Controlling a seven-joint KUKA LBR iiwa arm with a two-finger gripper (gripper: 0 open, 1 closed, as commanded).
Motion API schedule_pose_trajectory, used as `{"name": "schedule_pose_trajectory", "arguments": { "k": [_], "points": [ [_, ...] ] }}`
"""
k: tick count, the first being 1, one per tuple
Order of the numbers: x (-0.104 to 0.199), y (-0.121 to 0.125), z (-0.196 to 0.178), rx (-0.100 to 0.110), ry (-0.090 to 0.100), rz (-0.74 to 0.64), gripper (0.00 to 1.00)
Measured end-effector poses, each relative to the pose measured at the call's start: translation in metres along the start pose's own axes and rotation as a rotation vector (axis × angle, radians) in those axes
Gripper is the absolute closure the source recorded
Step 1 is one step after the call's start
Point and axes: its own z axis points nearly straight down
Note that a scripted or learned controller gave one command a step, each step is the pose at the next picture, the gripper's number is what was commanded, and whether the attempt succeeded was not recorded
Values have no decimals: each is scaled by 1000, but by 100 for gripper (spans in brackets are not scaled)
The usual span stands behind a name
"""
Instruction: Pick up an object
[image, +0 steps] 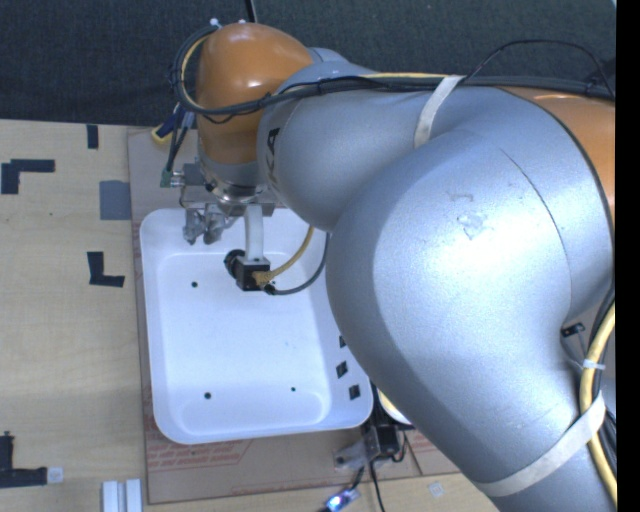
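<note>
Lighting even and bright, from overhead. Broad soft highlight on grey arm (470, 250); glossy sheen on orange band (235, 70). White bin (250, 400) near overexposed, faint shadows only. Focus slightly soft overall.

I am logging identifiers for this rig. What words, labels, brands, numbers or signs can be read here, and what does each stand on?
No text can be read anywhere in the camera view.
Grey arm: faint marks on the shell, too blurred to read.
White bin: dark dots, no lettering.
Bench: black tape marks, shapes and not letters.
</note>
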Motion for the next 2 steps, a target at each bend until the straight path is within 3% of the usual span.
{"name": "schedule_pose_trajectory", "arguments": {
  "k": [1,2],
  "points": [
    [0,18,-182,-21,8,1,100],
    [-1,14,-41,10,-3,3,100]
  ]
}}
